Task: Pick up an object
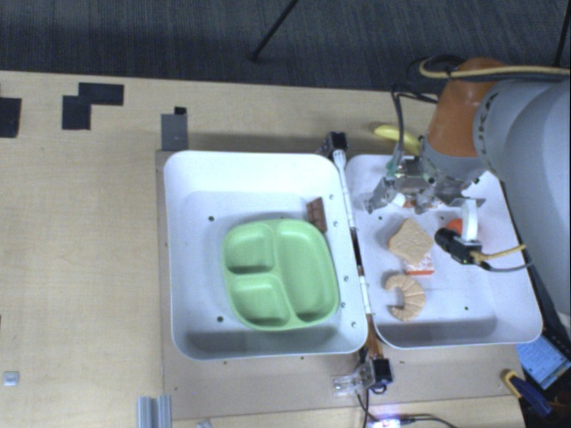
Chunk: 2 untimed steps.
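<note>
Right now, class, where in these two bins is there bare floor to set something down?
Left bin: bare strip left of the green tray. Right bin: bare corner right of the croissant. Crowded near the gripper and sandwich.

A pale wooden desk (80, 266) fills most of the view, lit evenly from above. Beyond its far edge lies dark grey carpeted floor (161, 16), crossed by a thin dark rod (285, 16) running at a slant. Several flat black shapes (85, 105) sit on the desk's far left, and a small metal bracket (153, 408) rests near its front edge.
</note>
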### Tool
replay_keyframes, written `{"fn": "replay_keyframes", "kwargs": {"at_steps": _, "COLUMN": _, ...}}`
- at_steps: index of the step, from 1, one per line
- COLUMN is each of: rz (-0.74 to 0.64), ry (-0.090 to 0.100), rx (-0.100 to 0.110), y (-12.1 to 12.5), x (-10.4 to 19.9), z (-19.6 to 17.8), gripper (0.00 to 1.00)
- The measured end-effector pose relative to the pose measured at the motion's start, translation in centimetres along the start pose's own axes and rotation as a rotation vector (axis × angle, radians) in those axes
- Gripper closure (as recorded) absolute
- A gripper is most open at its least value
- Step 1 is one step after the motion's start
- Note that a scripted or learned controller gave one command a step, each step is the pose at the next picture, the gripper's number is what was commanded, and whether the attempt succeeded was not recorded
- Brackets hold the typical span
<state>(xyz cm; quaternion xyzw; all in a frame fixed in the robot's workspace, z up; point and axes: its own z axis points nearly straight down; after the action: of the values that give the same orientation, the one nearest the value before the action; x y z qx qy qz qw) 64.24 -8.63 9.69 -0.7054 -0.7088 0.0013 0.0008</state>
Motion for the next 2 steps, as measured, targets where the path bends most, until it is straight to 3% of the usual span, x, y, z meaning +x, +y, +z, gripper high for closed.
{"fn": "replay_keyframes", "kwargs": {"at_steps": 1, "rz": 0.002, "ry": 0.0, "rx": -0.008, "y": -5.4, "x": -0.7, "z": 1.1, "gripper": 0.0}}
{"fn": "replay_keyframes", "kwargs": {"at_steps": 2, "rz": 0.002, "ry": 0.0, "rx": -0.012, "y": -5.3, "x": -0.7, "z": 0.0, "gripper": 1.0}}
